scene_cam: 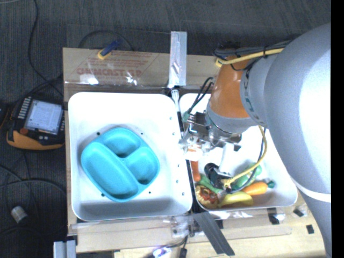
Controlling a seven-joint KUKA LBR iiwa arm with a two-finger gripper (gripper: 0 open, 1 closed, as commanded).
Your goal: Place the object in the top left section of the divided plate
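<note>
A turquoise divided plate (pixel 119 163) lies in the left bin (pixel 86 112), turned at an angle, and all of its sections are bare. My gripper (pixel 194 144) hangs low over the left side of the right bin (pixel 285 195), next to the wall between the two bins. The wrist hides its tips. Just below it a pile of toy food lies along the bin's front: an orange carrot (pixel 257 187), a yellow banana (pixel 236 199), a green piece (pixel 252 173) and a small orange-red piece (pixel 195 171). I see nothing held.
The grey arm with its orange band (pixel 228 93) covers the back and right of the right bin. A handheld controller (pixel 37 120) lies on the floor to the left. A clear plastic sheet (pixel 115 66) sits behind the left bin.
</note>
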